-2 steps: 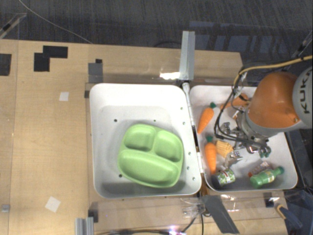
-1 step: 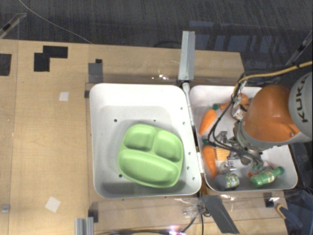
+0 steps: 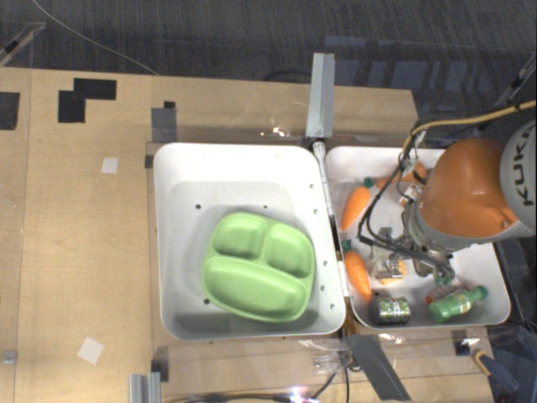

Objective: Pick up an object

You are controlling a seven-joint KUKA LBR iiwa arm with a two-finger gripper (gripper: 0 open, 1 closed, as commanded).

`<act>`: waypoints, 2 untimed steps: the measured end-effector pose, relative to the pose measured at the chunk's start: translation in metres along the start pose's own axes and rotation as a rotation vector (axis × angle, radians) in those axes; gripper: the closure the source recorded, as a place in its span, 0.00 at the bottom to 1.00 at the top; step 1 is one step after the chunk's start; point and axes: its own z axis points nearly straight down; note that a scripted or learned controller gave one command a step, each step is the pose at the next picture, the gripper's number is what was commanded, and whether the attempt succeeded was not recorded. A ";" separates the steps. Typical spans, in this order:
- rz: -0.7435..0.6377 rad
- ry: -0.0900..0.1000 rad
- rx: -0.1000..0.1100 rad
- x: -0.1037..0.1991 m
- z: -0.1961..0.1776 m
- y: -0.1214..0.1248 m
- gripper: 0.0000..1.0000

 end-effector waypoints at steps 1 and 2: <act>-0.469 0.027 -0.013 -0.026 -0.138 -0.010 1.00; -0.808 0.028 -0.023 -0.134 -0.140 -0.024 1.00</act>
